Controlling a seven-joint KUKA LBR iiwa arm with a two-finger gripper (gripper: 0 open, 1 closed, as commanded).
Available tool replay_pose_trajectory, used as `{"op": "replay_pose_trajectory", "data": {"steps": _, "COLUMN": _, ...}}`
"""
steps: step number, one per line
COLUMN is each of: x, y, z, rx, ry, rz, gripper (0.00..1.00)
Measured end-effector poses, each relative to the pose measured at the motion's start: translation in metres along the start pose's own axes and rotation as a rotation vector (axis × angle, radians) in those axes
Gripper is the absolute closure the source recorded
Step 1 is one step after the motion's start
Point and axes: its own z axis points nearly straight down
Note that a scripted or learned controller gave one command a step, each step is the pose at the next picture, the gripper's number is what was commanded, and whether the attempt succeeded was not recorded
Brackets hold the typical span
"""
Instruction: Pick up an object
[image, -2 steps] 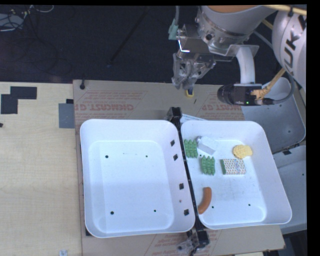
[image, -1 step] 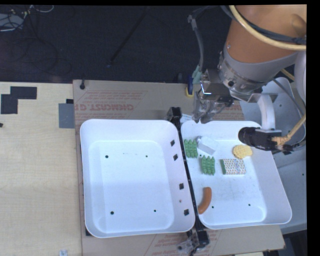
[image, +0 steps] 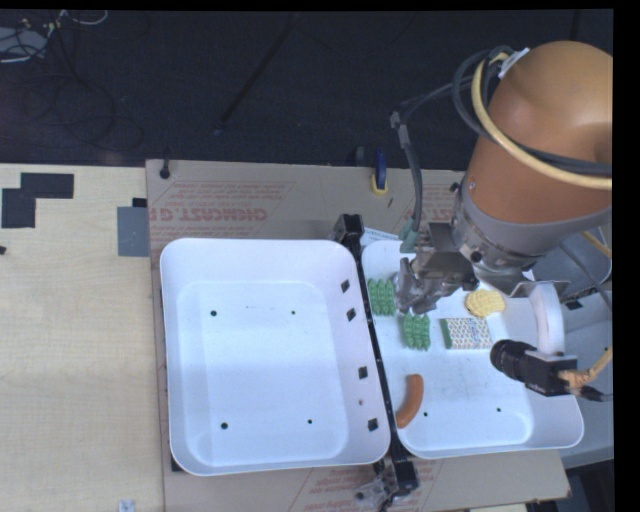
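**Green studded block waiting under the gripper**

The green studded block (image: 416, 331) is lying in the right bin (image: 560, 435), near its middle, and looks like the nearest candidate for the pick.

Going near to far: a brown sausage-shaped toy (image: 409, 400) is lying close to the front of that bin, beside the black divider clips. Farther in, the block is sitting just beside a pale checkered pad (image: 466, 333). Beyond it, the gripper (image: 418, 292) is hanging just above and behind the block; whether it is spread or closed I cannot tell. A second green block (image: 380, 296) is lying to its left, a yellow waffle-like piece (image: 485, 302) to its right.

To do this well, the arm is likely needing to centre over the block and descend straight, avoiding the pad alongside.
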Motion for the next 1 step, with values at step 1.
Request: {"op": "replay_pose_trajectory", "data": {"steps": 1, "x": 0.0771, "y": -0.0100, "z": -0.1019, "rx": -0.019, "ry": 0.006, "rz": -0.012, "gripper": 1.00}}
